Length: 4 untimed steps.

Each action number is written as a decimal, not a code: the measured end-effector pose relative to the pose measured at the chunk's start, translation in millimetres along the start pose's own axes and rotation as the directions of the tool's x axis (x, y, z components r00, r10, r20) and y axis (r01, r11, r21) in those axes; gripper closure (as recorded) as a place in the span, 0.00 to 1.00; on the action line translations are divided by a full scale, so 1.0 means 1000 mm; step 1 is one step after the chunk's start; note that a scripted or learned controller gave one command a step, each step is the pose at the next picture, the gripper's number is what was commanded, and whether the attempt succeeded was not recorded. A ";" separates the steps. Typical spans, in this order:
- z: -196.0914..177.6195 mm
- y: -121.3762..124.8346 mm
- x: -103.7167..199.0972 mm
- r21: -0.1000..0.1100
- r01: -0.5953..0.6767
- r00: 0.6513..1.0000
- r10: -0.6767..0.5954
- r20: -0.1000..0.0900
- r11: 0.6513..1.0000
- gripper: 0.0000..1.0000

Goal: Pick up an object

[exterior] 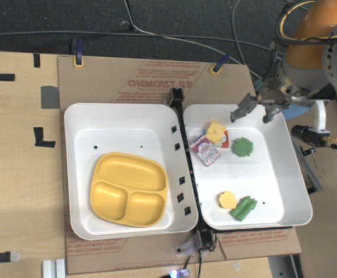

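Observation:
My gripper point(254, 113) hovers over the far edge of the right bin point(273, 172), fingers spread apart and open with nothing between them. Below it in that bin lie a yellow block point(215, 132) on a red piece, a pink-and-white packet point(205, 150), and a green bumpy ball point(242, 147). Near the bin's front sit a small yellow round piece point(227, 200) and a green elongated toy point(243, 208). The gripper is above and slightly right of the yellow block, apart from every object.
The left bin point(81, 126) holds a yellow divided plate point(128, 189). A black divider with clips point(182, 155) runs between the bins. Cables point(157, 30) trail across the dark back. Cardboard point(157, 80) lies under both bins.

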<state>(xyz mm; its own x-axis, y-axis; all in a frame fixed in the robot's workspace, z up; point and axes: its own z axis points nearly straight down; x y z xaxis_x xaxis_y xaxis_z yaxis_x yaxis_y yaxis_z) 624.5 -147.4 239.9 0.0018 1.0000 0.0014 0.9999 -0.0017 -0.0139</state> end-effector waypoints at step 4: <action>0.148 0.017 -0.003 -0.031 0.006 1.000 -0.006 0.008 1.000 0.00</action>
<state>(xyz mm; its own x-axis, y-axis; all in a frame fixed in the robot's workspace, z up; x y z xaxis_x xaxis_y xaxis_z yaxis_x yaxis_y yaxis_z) 639.1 -150.0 92.0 -0.0044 1.0000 -0.0061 0.9998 0.0045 0.0168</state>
